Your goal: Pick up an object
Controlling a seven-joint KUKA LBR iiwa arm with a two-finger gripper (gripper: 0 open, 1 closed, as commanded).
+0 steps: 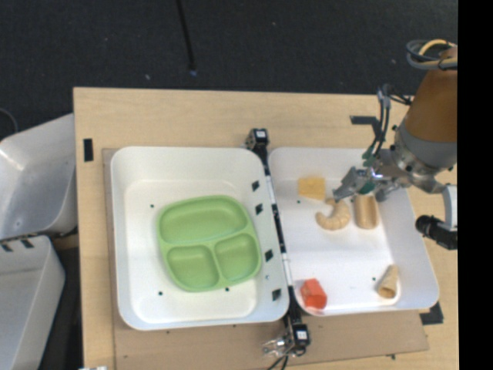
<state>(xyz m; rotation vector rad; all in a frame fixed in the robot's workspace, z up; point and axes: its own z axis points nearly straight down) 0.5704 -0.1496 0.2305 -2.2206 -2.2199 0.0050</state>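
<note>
My gripper (pixel 362 188) hovers over the back half of the right bin (pixel 348 302), its fingers spread open with nothing between them. Just below it lie a tan cylinder-shaped piece (pixel 365 212) and a curved beige croissant-like piece (pixel 333 218). The gripper's tips stand close above their upper ends. To the gripper's left sits a yellow cheese-like block (pixel 312 188). A tan cone-shaped piece (pixel 387 281) rests near the bin's front right corner. A red object (pixel 313 294) lies at the front left corner.
The left bin (pixel 131 199) holds a green divided plate (pixel 208 241). A raised divider with black clips (pixel 271 222) separates the two bins. The grey and orange arm (pixel 431 122) comes in over the right bin's back right rim.
</note>
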